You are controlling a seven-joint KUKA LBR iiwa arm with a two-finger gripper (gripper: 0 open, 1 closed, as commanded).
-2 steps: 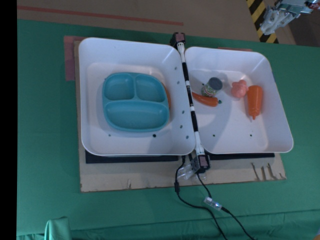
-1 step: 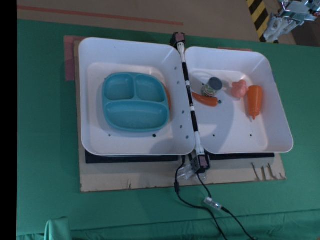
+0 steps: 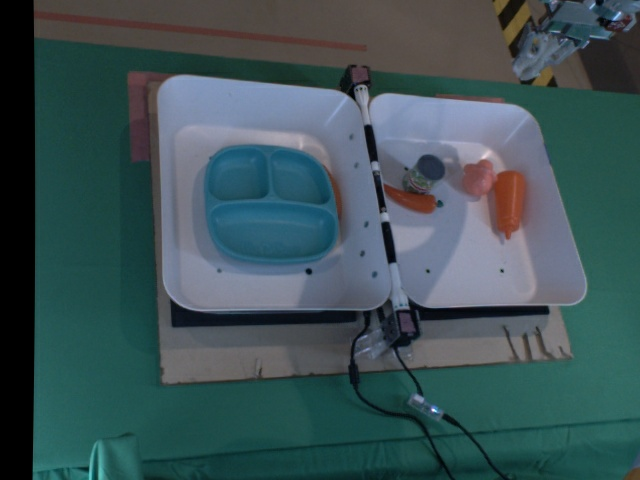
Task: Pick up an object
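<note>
from my seat i see the green bench (image 3: 90,218) carrying two shallow white bins side by side on a sheet of cardboard (image 3: 300,353). the left bin (image 3: 190,108) has a teal divided plate (image 3: 270,203) lying flat in its middle, with a sliver of something orange peeking out at the plate's right edge. the right bin (image 3: 540,268) has four small things gathered in its upper half: an orange bottle (image 3: 509,200) lying on its side toward the right wall, a pink lumpy toy (image 3: 479,177) touching it on the left, a long orange carrot-like piece (image 3: 412,200) near the divider, and a small can (image 3: 426,172) tilted just above that piece. the gripper (image 3: 560,30) sits up at the top right corner, beyond the right bin and well apart from everything in it, nothing between it and the objects. i cannot tell how its grip is set from here. black cables (image 3: 400,398) trail off the near edge.
</note>
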